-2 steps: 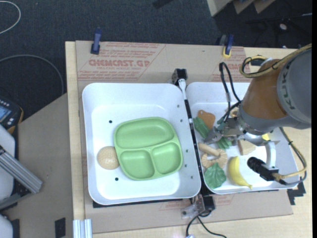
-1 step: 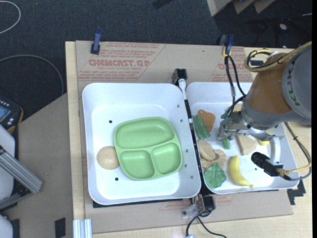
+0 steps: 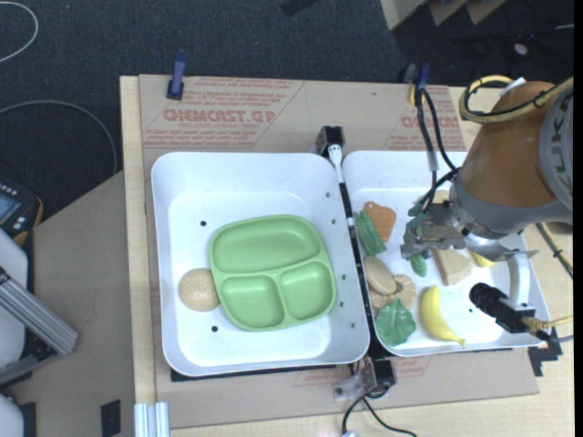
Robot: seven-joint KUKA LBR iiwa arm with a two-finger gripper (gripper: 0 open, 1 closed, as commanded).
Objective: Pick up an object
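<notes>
Gripper point(image 3: 421, 244) hangs low in the right bin point(image 3: 392, 167), just above a small green piece point(image 3: 418, 265); whether its tips are spread I cannot tell. Nearest thing is this green piece, directly below, with the banana point(image 3: 439, 316) lying further toward the front edge.

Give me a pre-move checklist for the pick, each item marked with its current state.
1. Gripper is over the right bin: ok.
2. Objects are within the bin to pick: banana, green leafy piece, orange piece: ok.
3. An object sits between the fingers: cannot tell.
4. Banana lies apart from the gripper, unobstructed: ok.
5. Left bin holds the green divided plate and a round tan cookie, away from the arm: ok.
</notes>
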